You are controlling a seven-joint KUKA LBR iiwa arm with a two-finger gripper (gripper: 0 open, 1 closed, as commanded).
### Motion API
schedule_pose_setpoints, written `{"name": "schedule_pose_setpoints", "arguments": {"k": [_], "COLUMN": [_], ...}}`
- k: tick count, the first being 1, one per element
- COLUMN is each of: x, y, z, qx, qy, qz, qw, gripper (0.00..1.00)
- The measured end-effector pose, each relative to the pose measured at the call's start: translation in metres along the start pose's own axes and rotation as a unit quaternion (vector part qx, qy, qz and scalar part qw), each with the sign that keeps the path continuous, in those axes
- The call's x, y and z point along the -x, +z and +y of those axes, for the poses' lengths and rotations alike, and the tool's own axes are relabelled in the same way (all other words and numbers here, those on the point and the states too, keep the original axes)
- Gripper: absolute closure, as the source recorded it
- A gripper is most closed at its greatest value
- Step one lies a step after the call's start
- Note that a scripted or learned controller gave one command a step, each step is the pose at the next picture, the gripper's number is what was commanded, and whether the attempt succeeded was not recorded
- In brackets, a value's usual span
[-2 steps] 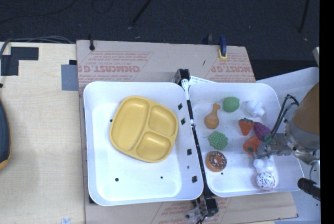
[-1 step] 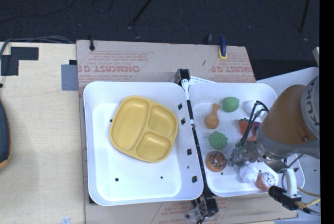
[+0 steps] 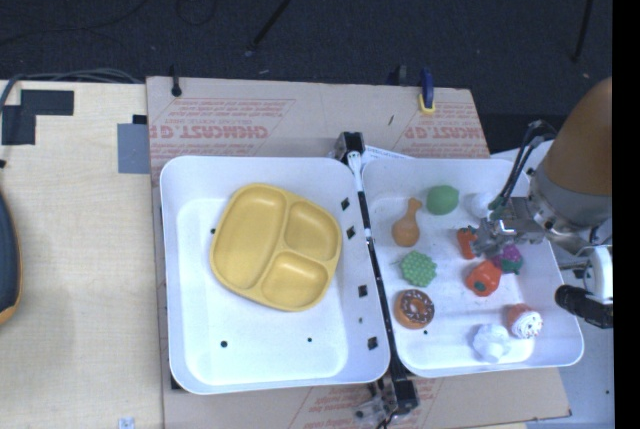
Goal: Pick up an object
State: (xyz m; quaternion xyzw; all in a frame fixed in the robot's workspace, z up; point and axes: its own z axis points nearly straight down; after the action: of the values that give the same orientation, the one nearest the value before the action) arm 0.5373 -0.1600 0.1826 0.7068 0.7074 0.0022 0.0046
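The right bin (image 3: 560, 352) holds several toy foods. A green ball (image 3: 443, 199) lies at the back, with an orange drumstick (image 3: 406, 225) to its left. A green bumpy piece (image 3: 419, 268) and a donut (image 3: 413, 309) sit nearer the divider. My gripper (image 3: 497, 233) hangs low over the bin's right half, between a small red piece (image 3: 466, 242), a red pepper (image 3: 484, 278) and purple grapes (image 3: 512, 260). A cupcake (image 3: 524, 321) and a white lump (image 3: 491, 342) rest at the front. Nothing can be seen held.
The left bin (image 3: 190, 337) carries a yellow divided plate (image 3: 277, 245). The arm's grey and orange body (image 3: 580, 157) overhangs the right bin's far right corner. A black divider (image 3: 365, 247) runs between the bins. Cardboard lies under both.
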Motion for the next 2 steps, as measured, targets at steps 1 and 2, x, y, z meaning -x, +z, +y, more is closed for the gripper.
{"name": "schedule_pose_setpoints", "arguments": {"k": [1, 2], "x": [-0.001, -0.129], "y": [-0.003, -0.005], "z": [-0.004, 0.002], "qx": [-0.007, -0.007], "qy": [0.001, -0.005], "qz": [0.003, 0.005], "qw": [1.0, 1.0], "gripper": [1.0, 1.0]}}
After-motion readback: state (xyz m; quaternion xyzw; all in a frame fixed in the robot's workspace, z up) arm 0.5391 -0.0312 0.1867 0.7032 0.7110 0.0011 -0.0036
